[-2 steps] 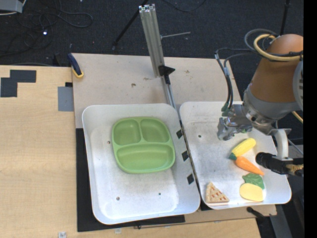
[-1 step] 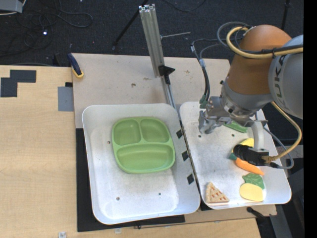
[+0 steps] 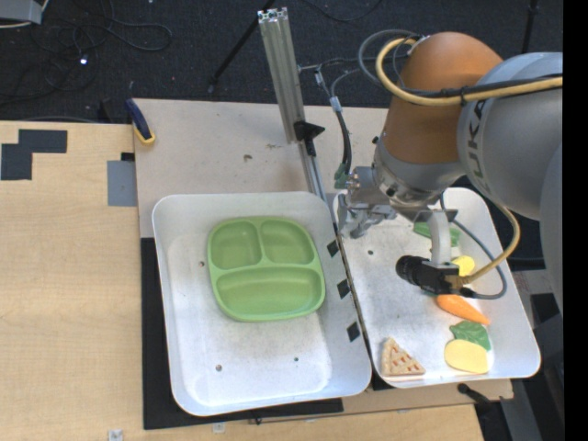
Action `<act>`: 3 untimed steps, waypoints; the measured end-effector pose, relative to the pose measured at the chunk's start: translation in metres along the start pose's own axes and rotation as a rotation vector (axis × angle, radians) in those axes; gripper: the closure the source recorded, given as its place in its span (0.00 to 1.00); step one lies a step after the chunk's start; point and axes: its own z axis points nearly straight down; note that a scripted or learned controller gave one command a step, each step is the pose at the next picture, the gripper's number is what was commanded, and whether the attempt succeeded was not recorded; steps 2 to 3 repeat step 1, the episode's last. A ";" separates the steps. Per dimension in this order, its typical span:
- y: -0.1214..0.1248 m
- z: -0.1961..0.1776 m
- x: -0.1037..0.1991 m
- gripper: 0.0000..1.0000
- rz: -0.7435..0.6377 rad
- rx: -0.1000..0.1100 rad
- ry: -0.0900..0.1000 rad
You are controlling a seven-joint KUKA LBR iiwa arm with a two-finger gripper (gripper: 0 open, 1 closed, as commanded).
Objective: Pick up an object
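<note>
My gripper [image 3: 354, 224] hangs over the far left corner of the right bin [image 3: 386, 301], close to the wall between the two bins. Its fingers look open with nothing between them. In the right bin's near right part lie an orange carrot [image 3: 462, 307], a yellow piece with a green leaf [image 3: 469, 350] and a triangular waffle-patterned slice [image 3: 401, 359]. A small yellow piece [image 3: 465, 265] and a green piece [image 3: 425, 230] lie further back, partly hidden by the wrist. All of these lie to the right of the gripper or nearer than it.
The left bin [image 3: 184, 356] holds a green divided plate [image 3: 265, 268] in its far half. A grey metal post [image 3: 287, 81] stands behind the bins, just beyond the gripper. The arm's bulk covers the right bin's far right corner.
</note>
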 end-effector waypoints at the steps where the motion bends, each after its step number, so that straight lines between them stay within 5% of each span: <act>1: 0.017 0.012 0.037 1.00 0.001 0.001 -0.001; 3: 0.017 0.012 0.037 1.00 0.001 0.001 -0.001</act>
